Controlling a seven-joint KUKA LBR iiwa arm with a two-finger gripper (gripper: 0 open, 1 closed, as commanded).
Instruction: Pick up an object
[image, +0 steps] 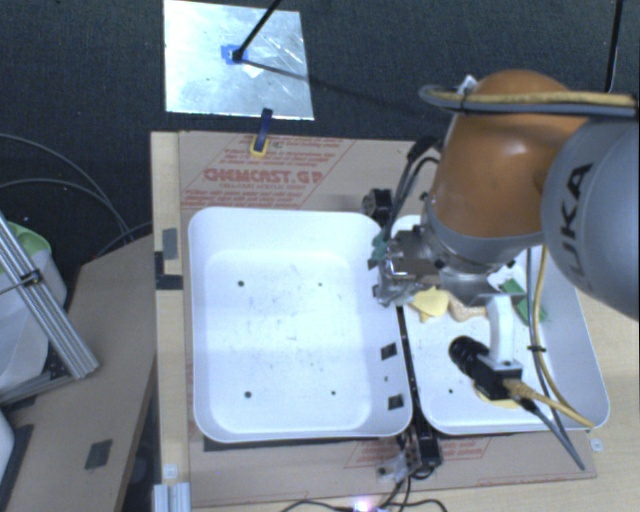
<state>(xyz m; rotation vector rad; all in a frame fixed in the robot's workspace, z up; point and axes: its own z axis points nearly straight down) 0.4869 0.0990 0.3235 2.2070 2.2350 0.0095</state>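
Note:
My gripper (399, 278) hangs low over the left edge of the right bin (585, 385), close to the divide between the two bins. The orange wrist band and grey arm above it hide much of that bin. Just right of the gripper lies a pale yellow object (431, 303), and a tan object (466, 312) lies beside it. A green piece (514, 288) peeks out from under the arm further right. I see nothing held in the gripper.
The left bin (205, 300) is white with faint scuffs on its floor. Both bins rest on a cardboard sheet (265, 175). A shiny metal plate (237, 60) lies beyond the bench at the top.

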